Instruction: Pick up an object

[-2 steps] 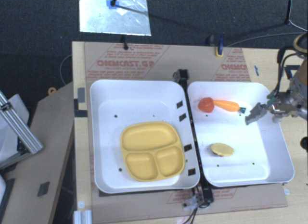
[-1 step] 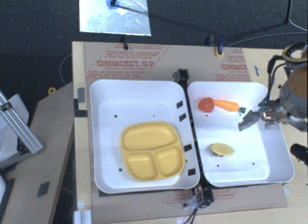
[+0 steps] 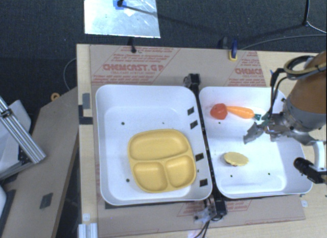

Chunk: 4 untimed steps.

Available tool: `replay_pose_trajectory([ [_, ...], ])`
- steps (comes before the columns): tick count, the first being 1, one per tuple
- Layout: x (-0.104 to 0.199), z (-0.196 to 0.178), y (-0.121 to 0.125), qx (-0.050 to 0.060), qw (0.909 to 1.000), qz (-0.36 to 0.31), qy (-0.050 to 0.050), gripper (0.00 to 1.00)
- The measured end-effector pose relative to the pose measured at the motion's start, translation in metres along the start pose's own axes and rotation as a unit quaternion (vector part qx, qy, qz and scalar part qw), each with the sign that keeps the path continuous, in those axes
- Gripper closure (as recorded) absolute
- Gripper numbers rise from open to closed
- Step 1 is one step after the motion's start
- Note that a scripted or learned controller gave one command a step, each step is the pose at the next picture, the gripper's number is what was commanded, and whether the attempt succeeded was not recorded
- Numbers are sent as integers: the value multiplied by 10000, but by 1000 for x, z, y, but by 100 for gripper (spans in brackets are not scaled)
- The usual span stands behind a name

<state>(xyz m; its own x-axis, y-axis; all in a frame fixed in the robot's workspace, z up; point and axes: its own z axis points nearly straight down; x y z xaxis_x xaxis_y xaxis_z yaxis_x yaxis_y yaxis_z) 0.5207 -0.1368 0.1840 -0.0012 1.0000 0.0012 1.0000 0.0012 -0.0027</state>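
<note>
Arm: the grey KUKA arm with the orange band reaches in from the right of the camera view, over the right-hand shallow white bin (image 3: pixel 291 181).

Gripper: the two-finger gripper (image 3: pixel 254 132) hangs over the middle of that bin, its tip pointing toward the view's left.

Fingers: dark grey and seen at a slant; whether they are spread or pressed together cannot be told. Nothing is seen between them.

Candidate A: a small flat round pale-yellow piece (image 3: pixel 235 159) lies on the bin floor, below and slightly left of the fingers in the view, near them but apart.

Candidate B: an orange carrot-shaped toy (image 3: pixel 240 112) lies above and left of the fingers. Its long axis runs roughly left to right across the view, tilted a little downward to the right.

Candidate C: a red tomato-like round toy (image 3: pixel 219 111) touches the carrot's left end, farther from the fingers than the carrot's right tip.

Left bin: the other shallow white bin (image 3: pixel 110 129) holds a yellow plastic three-compartment tray (image 3: pixel 161 159), well apart from the gripper.

Key relation: the fingers sit between A and B. Judgement: either is a short move; the carrot offers a grasp across its narrow width, while the flat disc looks harder to pinch.

Task state: no object lifted yet.
</note>
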Motion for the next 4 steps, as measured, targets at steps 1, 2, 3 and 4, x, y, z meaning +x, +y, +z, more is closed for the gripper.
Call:
replay_pose_trajectory([
  [1, -4, 48, -9, 0, 10000, 5, 0, 0],
  [2, -4, 35, -8, -22, 10000, -1, -11, 100],
  [3, 0, -8, -6, -41, 10000, -18, -13, 100],
  [4, 3, -53, -9, -48, 10000, -20, -14, 100],
])
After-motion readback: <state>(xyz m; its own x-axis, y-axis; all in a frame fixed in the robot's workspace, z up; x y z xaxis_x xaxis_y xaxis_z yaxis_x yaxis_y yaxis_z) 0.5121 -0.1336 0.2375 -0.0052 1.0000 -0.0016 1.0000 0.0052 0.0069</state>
